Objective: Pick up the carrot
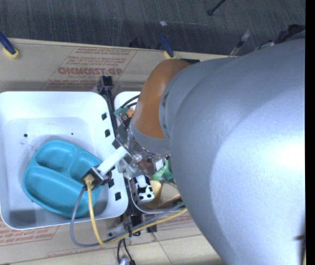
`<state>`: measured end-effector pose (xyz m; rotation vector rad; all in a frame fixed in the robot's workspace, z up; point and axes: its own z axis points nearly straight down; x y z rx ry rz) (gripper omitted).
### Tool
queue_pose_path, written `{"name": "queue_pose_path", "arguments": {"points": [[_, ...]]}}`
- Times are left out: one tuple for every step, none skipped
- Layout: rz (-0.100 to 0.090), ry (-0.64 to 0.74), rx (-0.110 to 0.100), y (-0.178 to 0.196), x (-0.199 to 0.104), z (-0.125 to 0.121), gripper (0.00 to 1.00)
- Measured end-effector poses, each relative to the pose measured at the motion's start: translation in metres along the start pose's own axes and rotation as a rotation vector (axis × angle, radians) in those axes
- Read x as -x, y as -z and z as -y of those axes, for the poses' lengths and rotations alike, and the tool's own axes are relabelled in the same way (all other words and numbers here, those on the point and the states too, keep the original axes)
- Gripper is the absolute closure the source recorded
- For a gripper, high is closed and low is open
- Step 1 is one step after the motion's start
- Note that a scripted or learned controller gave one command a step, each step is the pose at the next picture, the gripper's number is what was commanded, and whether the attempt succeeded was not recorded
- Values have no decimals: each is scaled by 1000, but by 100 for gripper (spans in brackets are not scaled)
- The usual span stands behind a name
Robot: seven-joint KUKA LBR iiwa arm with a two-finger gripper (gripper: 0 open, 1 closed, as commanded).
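A: Arm [240,148], grey with the orange band [149,101], fills most of the right side and covers nearly all of the right bin [125,101].

B: End effector?

A: The end effector [140,175] is down in the right bin near its left wall, mostly under the wrist. Can't tell if it's apart or together, the arm blocks it.

B: Carrot?

A: Can't pick it out. There's a small clutter at the near end of the right bin: a die-like white cube with black dots [144,191], something green [165,174], something tan or yellowish [165,195]. None clearly a carrot; the rest of the bin is hidden.

B: Left bin?

A: Left bin [14,106] holds a blue two-lobed dish [58,175] lying toward the near edge of the surface, close to the bin's right wall. A white bracket with a yellow cable [94,217] and a grey cable overhangs it from the wrist.

B: Surface?

A: Brown board with red print [91,68], blue clamps [5,43] at the far edge.
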<state>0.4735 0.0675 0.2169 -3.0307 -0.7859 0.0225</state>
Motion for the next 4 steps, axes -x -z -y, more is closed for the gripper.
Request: {"name": "queue_pose_path", "arguments": {"points": [[2, 451, 5, -11, 1, -5, 100], [0, 932, 16, 32, 22, -45, 100], [-3, 669, 14, 35, 15, -32, 100], [-1, 485, 11, 24, -2, -76, 100]]}}
